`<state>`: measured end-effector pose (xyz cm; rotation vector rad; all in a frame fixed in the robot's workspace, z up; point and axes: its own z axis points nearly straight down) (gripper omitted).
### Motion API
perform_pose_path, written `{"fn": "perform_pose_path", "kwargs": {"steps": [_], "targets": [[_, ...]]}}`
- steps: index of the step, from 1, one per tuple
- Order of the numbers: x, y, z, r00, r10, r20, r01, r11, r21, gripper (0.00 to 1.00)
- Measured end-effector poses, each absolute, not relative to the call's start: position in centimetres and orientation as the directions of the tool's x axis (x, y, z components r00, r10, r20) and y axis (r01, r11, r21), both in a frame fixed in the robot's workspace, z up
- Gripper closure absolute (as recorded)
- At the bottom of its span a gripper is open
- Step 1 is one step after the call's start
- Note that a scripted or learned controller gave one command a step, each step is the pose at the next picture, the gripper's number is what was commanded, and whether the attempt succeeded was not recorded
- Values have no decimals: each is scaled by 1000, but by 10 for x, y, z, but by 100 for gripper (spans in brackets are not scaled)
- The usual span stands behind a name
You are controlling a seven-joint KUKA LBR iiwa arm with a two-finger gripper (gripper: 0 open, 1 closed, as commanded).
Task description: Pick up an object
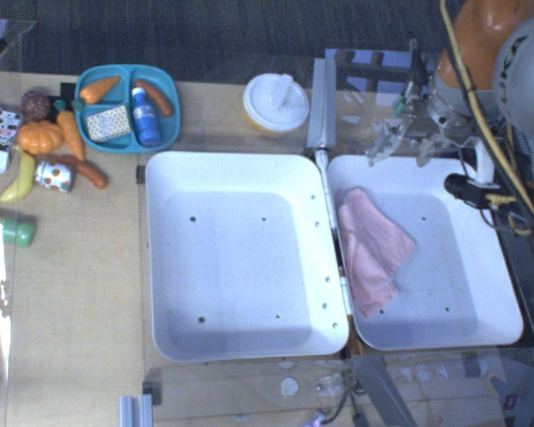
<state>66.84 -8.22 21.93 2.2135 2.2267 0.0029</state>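
A crumpled pink cloth (372, 249) lies in the right bin (481, 323), against its left wall. My gripper (400, 145) hangs above the far edge of that bin, up and to the right of the cloth and apart from it. Its two fingers (378, 149) stand spread, with nothing between them. The grey arm with its orange band (494, 16) reaches in from the upper right.
The left bin (240, 252) sits beside the right one. Beyond the bins stand a white-lidded yellow cup (276, 103) and a blue divided plate (129, 107) holding toy food. More toy food (44, 154) lies at the bench's far left.
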Motion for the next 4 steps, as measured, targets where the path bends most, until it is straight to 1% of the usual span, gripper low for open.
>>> {"fn": "perform_pose_path", "kwargs": {"steps": [1, 2, 3, 4], "targets": [[653, -100, 190, 158, 987, 1, 987, -158, 2, 0], [618, -145, 89, 128, 992, 0, 992, -128, 11, 0], [665, -133, 88, 247, 969, 1, 969, -247, 8, 0], [633, -183, 96, 78, 997, -1, 997, -78, 5, 0]]}}
